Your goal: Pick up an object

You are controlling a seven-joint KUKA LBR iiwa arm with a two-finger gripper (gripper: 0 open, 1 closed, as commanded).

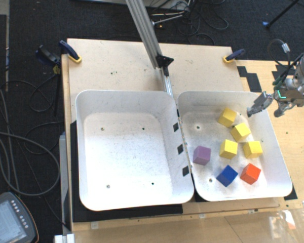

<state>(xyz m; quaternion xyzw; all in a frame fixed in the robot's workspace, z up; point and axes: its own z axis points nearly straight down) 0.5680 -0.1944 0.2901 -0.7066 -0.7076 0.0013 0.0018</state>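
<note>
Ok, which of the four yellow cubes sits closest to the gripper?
The topmost yellow cube, highest in the right bin. It lies just left of the gripper; the other three yellow cubes sit lower in the view.

Lab: clamped bench (142,65), floor cables (20,135), pendant (10,221).

One fixed camera looks down at a slant from above the pale wooden tabletop (142,59), taking in both shallow white plastic bins (91,100) whole.
</note>
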